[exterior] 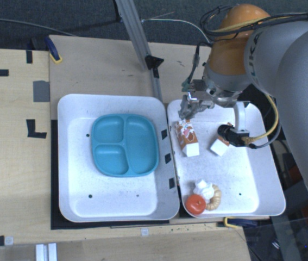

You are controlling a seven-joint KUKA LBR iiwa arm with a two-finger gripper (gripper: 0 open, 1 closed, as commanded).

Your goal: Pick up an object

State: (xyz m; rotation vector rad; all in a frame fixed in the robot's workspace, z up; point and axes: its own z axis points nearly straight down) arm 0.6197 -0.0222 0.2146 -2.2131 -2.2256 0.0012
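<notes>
White right bin (262, 197) as landmark | carton (187, 138) lying near its left wall | gripper (188, 109) hovering just above carton's top end, fingers apart, gripping nothing | approaching stage; next needing descent, then closing

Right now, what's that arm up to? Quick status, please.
Gripper low in right bin, just above the small carton, nothing seen held. White block and toy food nearby. Blue plate in left bin.
</notes>
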